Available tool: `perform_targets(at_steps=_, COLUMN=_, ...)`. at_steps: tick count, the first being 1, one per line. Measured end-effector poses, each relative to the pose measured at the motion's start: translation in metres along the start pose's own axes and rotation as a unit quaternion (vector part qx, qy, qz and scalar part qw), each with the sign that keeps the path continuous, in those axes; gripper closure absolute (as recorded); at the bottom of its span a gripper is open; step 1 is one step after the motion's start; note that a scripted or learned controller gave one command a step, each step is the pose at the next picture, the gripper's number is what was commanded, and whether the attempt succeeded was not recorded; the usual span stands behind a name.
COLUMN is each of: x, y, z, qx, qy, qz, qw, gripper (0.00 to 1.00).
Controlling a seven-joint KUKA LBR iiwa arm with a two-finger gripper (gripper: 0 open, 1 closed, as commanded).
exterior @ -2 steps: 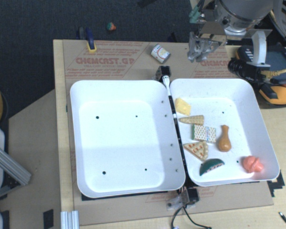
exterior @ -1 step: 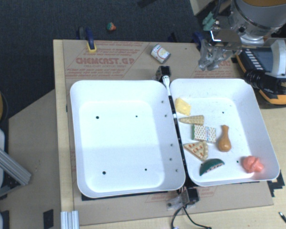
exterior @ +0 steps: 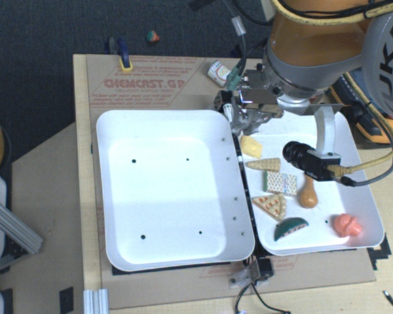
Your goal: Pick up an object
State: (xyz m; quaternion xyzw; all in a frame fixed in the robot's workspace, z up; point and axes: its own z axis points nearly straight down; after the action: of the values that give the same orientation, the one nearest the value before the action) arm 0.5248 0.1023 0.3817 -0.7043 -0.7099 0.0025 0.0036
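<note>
1. Two shallow white bins sit side by side on the desk (exterior: pixel 85 175) — smooth, glossy plastic with rounded corners. The left bin (exterior: pixel 118 136) shows a bare floor with four small dark dots.
2. The right bin (exterior: pixel 373 227) holds a scatter of small toy foods, all matte and solid-looking.
3. A pale yellow block (exterior: pixel 251 147) with a cheese-like look lies near the bin's upper left, just below the hand.
4. Below it lies a tan wedge (exterior: pixel 264 165), then a flat square cracker (exterior: pixel 280 183) with a green-speckled face.
5. A triangular slice (exterior: pixel 270 205) with red dots lies under the cracker, and a dark green, curved melon slice (exterior: pixel 291 227) lies lower still.
6. A brown, pear-shaped piece (exterior: pixel 308 193) sits right of the cracker; a pink lumpy piece (exterior: pixel 346 225) rests near the bin's lower right corner.
7. The arm (exterior: pixel 327 25) is broad and orange-gold above a grey wrist, with black cables looping around it.
8. The hand (exterior: pixel 247 115) hangs over the upper left corner of the right bin, close above the yellow block — whether it touches the block cannot be told, and nothing is seen in its grasp.
9. Whether the hand is spread or closed cannot be told.
</note>
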Motion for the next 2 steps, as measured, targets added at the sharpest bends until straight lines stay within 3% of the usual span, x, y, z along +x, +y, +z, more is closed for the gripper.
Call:
perform_targets(at_steps=1, x=0.032, y=-0.024, z=-0.107, qx=-0.011, qy=0.002, qz=0.001, qw=0.9999, gripper=1.00)
perform_targets(at_steps=2, x=0.100, y=-0.047, z=-0.025, qx=0.001, qy=-0.002, qz=0.000, qw=1.0000, gripper=1.00)
